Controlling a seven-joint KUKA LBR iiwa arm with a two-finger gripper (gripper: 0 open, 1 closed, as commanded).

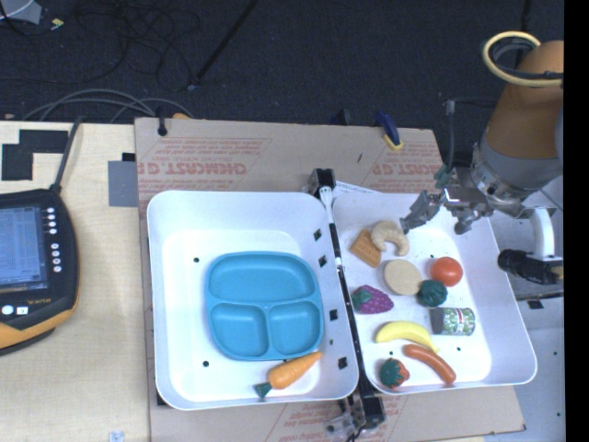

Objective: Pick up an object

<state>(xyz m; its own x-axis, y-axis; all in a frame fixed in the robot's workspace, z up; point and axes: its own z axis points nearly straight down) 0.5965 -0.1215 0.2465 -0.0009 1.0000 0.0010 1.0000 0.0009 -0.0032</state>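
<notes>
The scene is seen from above. The upper part is covered by a dark floor [276, 44], and some loose black and grey cables [101, 26] are laid over it. Under the bins a brown cardboard sheet [276, 159] is spread, with red letters printed upside down on it. At the left a light wooden table top [92, 339] is placed beside the cardboard. On this table a control pendant [32, 261] with a lit screen and an orange-yellow edge is put, and a cable is led from it upward. The light is even, and only soft shadows are seen.
</notes>
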